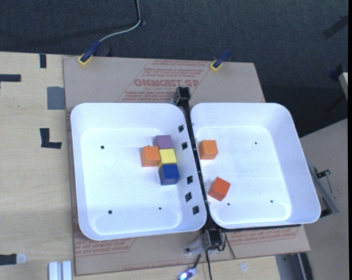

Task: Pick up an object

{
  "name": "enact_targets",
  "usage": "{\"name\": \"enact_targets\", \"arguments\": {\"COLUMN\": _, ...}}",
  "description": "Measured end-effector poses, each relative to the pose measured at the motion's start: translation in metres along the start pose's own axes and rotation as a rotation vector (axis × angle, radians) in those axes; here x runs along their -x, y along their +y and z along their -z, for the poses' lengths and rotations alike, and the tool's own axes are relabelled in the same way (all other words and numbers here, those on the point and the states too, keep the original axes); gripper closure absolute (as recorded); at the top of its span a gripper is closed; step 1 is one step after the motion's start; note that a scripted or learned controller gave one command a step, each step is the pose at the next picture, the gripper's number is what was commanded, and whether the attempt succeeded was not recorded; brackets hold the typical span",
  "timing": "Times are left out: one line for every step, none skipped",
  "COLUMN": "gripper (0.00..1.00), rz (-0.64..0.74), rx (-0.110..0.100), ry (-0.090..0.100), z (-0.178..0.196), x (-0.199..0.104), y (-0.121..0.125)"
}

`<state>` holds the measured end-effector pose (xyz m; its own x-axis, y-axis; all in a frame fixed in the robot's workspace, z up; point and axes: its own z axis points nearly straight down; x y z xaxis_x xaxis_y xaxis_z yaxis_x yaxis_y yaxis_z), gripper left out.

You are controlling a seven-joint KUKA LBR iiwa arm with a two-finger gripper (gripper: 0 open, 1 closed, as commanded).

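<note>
My pincer's state I cannot tell. Four cubes [162, 156] cluster in my left bin [94, 174]; two orange cubes [208, 149] sit in the right bin [281, 174].

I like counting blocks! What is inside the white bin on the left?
Inside the left white bin sit four small cubes clustered together: orange, purple, yellow and blue. Whether anything hides beneath them cannot be seen.

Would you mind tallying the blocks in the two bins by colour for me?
Orange: 3, one in the left bin, two in the right bin
Purple: 1
Yellow: 1
Blue: 1
Total: 6
</note>
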<state>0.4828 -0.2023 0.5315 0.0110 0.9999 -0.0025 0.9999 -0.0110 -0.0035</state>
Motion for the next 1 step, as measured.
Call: {"name": "enact_targets", "arguments": {"gripper": 1.0, "rz": 0.01, "rx": -0.02, "ry": 0.008, "z": -0.1532, "x": -0.077, "y": -0.002}}
